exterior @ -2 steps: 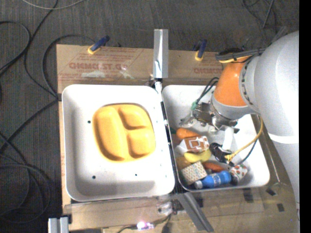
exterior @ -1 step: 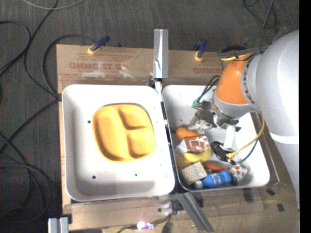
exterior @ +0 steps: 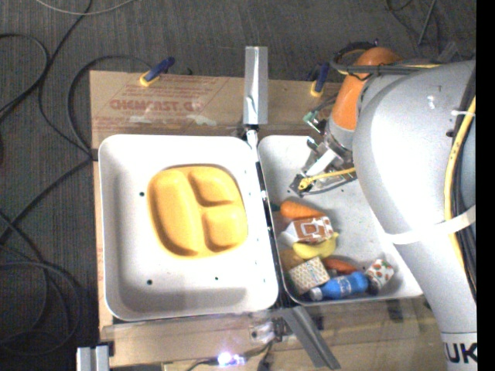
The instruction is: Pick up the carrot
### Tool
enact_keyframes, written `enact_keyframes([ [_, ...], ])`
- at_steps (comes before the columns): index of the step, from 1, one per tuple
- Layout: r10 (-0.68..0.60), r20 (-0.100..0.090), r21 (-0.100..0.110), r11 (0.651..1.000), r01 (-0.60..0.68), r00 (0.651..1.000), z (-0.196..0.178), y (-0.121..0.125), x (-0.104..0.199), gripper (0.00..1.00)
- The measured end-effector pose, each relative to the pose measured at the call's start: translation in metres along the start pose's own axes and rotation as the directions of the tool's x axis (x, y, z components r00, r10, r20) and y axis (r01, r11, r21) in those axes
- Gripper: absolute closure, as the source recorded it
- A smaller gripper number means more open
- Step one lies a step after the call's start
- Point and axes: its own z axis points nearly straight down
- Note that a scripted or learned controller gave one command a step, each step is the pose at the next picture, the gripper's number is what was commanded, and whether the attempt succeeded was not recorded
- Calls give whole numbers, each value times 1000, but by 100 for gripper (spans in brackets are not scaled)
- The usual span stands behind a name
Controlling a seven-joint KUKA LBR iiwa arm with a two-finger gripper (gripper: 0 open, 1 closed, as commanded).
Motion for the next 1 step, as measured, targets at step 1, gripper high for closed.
enact_keyframes([
  [1,4,8,5,1000,-4,1000,2,0,-4,0],
])
